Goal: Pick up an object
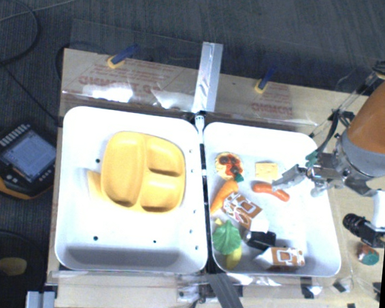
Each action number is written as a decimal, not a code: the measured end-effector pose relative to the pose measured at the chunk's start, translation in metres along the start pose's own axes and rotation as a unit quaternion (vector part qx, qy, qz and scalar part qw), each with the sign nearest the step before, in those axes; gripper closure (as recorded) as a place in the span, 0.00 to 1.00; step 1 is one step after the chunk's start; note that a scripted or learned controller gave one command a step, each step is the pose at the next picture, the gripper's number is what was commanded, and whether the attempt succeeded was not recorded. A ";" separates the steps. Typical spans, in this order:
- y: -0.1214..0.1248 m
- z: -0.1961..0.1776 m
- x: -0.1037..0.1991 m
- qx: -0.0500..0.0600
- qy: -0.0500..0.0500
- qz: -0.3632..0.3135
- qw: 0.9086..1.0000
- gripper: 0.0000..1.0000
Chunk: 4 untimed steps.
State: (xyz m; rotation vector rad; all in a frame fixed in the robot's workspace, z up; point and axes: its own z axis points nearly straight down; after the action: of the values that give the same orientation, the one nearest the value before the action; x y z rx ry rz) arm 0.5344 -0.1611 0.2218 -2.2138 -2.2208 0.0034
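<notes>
Tool (290,176) at the right bin's (321,228) upper right; whether spread or pressed together cannot be told. Sausage (271,190) lies just beside its tip, below-left, near the cheese (267,170).

A divided tray (143,171) is seen in the left bin (67,239), toy foods (241,210) clustered in the right bin (322,225)

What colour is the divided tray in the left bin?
Yellow; the divided tray shows clearly in the camera view.
</notes>
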 end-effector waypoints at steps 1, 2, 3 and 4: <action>0.023 0.128 0.026 -0.001 -0.001 -0.110 0.994 0.00; -0.001 0.092 0.050 0.000 0.000 0.016 1.000 0.00; 0.048 0.133 0.059 -0.006 -0.002 0.017 1.000 0.00; -0.012 0.132 0.056 -0.012 -0.004 -0.051 0.999 0.00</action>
State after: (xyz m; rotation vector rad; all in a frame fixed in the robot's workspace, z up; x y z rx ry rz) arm 0.5219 -0.1052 0.0900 -2.1134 -2.3468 -0.0143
